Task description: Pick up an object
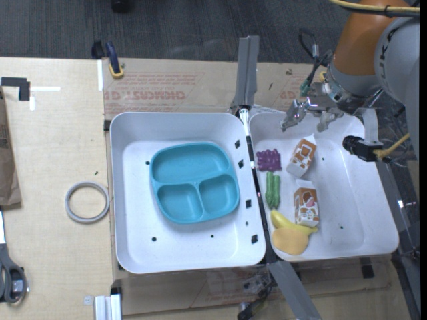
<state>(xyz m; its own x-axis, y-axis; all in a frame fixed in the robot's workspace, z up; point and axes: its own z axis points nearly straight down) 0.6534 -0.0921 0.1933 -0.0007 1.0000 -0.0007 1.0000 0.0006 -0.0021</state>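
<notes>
From above, the gripper (308,117) hangs over the far edge of the right bin (353,199), its fingers spread apart with nothing between them. Just below it a carton (301,157) lies in the bin, near grapes (268,159), a second carton (307,207) and a banana (291,222). A blue tray (194,182) sits in the left bin (130,199).

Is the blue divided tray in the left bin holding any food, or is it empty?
Empty. The blue tray lies flat in the left bin, and all three of its compartments show only bare blue surface. The food items are in the right bin.
</notes>
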